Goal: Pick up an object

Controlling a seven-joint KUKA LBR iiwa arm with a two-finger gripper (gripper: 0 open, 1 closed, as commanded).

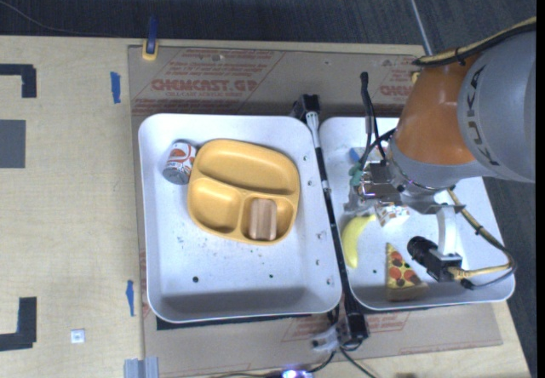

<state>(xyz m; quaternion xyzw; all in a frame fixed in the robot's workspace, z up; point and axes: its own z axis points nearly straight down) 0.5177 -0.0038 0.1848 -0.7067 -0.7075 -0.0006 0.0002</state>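
Two shallow white bins sit side by side on a brown board laid over the pale wooden surface (60, 223).

Left white bin (170, 283), centre of the frame: it holds a yellow plastic divided plate (230, 172) lying flat toward the bin's upper half. A tan cylindrical piece, like a short sausage or bread roll (261, 219), rests in the plate's lower right compartment. A small crushed can, silver with red markings (178, 162), lies on the bin floor touching the plate's upper left edge.

Right white bin (490, 287), right of centre: a yellow banana-shaped toy (352, 238) lies near the bin's left wall, roughly upright in the frame. A triangular toy pizza slice with red dots (401, 268) lies in the lower part of the bin, just right of the banana. A small blue item shows near the upper left of this bin, too obscured to identify.

The grey arm with its orange band (434, 121) enters from the right and hangs over the right bin. The hand (381, 197) sits low above the banana's upper end. Whether its fingers are spread or closed cannot be told, and nothing is visibly held between them.
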